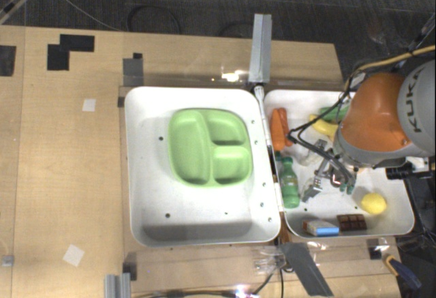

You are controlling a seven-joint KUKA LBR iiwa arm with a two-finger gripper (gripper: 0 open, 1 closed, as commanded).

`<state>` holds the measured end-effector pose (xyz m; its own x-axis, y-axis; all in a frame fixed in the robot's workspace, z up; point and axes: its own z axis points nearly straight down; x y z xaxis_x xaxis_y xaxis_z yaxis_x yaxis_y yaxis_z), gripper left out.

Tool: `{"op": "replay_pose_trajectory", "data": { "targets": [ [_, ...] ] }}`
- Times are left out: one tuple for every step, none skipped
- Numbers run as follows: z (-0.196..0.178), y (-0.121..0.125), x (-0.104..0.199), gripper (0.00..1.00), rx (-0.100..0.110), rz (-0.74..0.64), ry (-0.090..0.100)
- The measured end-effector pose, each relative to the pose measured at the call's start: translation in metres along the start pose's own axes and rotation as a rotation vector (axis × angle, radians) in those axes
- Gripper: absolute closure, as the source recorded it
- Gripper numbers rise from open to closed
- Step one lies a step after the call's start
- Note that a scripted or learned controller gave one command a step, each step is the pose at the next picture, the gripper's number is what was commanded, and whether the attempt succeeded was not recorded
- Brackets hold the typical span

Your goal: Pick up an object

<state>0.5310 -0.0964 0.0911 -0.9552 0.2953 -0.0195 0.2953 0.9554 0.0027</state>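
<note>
Low along the right bin's (409,221) front edge lie a brown bar (353,224) and a lemon (373,204). Just above, the gripper (319,184) hangs beside a green bottle (289,182); whether it grips anything cannot be told. A green tray (208,146) fills the left bin (146,153).

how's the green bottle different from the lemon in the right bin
The green bottle is long and slim, lying on its side along the right bin's left wall; the lemon is small, rounded and yellow, near the right side. The bottle lies left of the gripper, the lemon to its right. Both rest loose on the bin floor.
</note>
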Motion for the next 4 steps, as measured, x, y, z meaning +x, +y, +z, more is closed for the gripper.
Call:
{"op": "replay_pose_trajectory", "data": {
  "targets": [
    [-0.014,0.002,-0.005,1.00,-0.002,-0.009,-0.017],
    [-0.105,-0.030,0.004,1.00,0.000,-0.246,0.006],
    [-0.101,-0.028,-0.104,1.00,-0.002,-0.435,0.009],
    [-0.095,-0.027,-0.158,1.00,-0.003,-0.618,0.006]
  ]
}}
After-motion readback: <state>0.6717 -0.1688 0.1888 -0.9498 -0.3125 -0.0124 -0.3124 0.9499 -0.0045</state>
